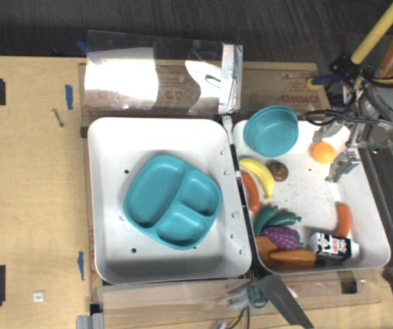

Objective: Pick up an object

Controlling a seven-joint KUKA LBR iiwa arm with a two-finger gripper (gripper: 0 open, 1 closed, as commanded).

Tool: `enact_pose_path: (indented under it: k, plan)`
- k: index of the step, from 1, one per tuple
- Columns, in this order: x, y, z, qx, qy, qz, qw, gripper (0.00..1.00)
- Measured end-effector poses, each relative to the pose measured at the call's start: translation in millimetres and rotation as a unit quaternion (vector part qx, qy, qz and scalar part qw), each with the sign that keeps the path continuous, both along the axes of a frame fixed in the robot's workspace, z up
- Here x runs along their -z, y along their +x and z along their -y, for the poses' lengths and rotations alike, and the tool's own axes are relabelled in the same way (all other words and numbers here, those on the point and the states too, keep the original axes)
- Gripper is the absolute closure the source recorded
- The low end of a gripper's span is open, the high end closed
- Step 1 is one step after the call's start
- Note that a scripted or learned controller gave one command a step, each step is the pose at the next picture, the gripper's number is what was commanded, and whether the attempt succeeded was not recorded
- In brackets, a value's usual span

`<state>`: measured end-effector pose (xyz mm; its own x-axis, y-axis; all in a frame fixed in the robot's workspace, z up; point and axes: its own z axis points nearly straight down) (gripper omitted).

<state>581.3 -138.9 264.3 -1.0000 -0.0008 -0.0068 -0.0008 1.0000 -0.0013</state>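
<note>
The gripper [340,164] hangs at the right of the frame, fingers slightly apart and holding nothing, just below and right of the orange [324,151] in the right bin [378,249]. I'd shift it up-left to straddle the fruit squarely, clear of the bowl [271,130], before closing

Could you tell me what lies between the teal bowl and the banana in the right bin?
Nothing: in the camera view, the strip of white bin floor between the bowl and the banana is bare; the brown ball sits just beside it.
</note>
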Motion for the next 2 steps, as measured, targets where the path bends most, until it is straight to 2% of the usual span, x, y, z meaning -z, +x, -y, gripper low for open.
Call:
enact_pose_path:
  k: [1,2]
  plan:
    - [165.1,23.6,60.4,-0.058,0.0024,-0.007,0.9983,0.00]
    - [175.2,-72.5,81.9,-0.126,-0.0016,0.002,0.9920,0.00]
